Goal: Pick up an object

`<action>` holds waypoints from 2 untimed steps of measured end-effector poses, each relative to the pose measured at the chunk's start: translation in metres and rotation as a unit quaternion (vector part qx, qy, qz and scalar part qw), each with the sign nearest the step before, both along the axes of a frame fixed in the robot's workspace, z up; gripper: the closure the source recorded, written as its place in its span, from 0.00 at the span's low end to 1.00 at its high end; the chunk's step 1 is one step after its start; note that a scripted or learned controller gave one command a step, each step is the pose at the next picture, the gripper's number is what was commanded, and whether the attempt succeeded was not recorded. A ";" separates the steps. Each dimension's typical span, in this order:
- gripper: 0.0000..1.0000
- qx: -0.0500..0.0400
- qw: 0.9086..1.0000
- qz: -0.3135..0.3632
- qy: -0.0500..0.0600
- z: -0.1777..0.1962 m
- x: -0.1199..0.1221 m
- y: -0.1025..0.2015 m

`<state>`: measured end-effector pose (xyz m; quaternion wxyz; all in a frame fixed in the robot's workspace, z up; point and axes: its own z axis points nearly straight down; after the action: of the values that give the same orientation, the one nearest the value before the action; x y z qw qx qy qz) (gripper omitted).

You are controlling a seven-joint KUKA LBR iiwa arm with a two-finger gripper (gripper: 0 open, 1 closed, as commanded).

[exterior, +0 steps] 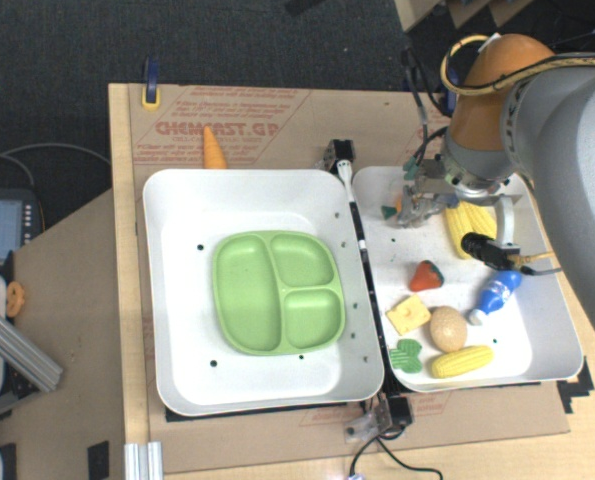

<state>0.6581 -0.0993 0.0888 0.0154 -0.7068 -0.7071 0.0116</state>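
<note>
Nothing is lifted yet — the end effector [414, 208] hovers at the right bin's [547, 363] eleven o'clock corner; its grip state I cannot tell.

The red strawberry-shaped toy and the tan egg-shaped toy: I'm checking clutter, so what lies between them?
In the camera view, a yellow cheese-wedge toy sits low-left of the red strawberry-shaped toy, beside the tan egg-shaped toy; otherwise bare white bin floor.
</note>
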 end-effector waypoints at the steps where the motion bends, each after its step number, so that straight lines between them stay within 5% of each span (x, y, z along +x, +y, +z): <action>1: 0.00 0.000 1.000 0.001 -0.004 0.002 0.002 0.001; 2: 0.00 0.000 1.000 0.001 -0.004 0.002 0.002 0.001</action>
<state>0.6604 -0.0987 0.0909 0.0121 -0.7065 -0.7076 0.0089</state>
